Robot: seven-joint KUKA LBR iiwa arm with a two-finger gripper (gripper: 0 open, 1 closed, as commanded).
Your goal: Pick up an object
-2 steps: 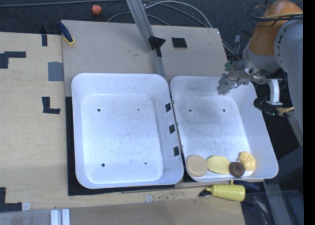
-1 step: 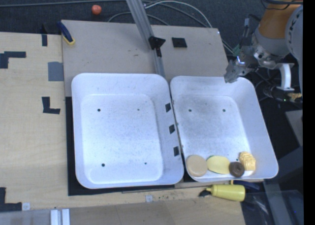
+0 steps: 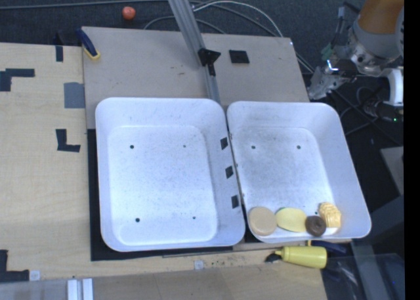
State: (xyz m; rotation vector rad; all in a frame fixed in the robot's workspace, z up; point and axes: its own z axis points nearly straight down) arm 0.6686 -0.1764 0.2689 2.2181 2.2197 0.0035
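the grey arm with its orange band (image 3: 384, 3) is seen at about two o'clock in the camera view, off the bench and well apart from both bins; its two-finger gripper (image 3: 326, 77) appears to hang just beyond the far right corner of the right-hand shallow white bin (image 3: 341, 134), and whether the jaws are spread or pressed together cannot be told, nothing being seen held there. the things to be picked are gathered along the near wall of that bin, at about five o'clock: a flat tan disc (image 3: 262, 221), a pale yellow oval piece (image 3: 291, 219) just beside it, a small dark brown ring (image 3: 315, 226) touching or overlapping the oval's right end, and a ridged yellow-orange lump (image 3: 329, 214) in the corner. the left-hand shallow white bin (image 3: 105, 161) lies beside it. a yellow-handled tool (image 3: 303, 256) lies outside, on the bench at the near edge. the step in hand is judged to be the approach, with no grasp yet made. the tan disc would best be chosen, since its left side is clear; the descent should be made from directly above, with the fingers set across its width. the near wall is close, so a finger could be caught on it, and the crowded neighbours could be nudged.
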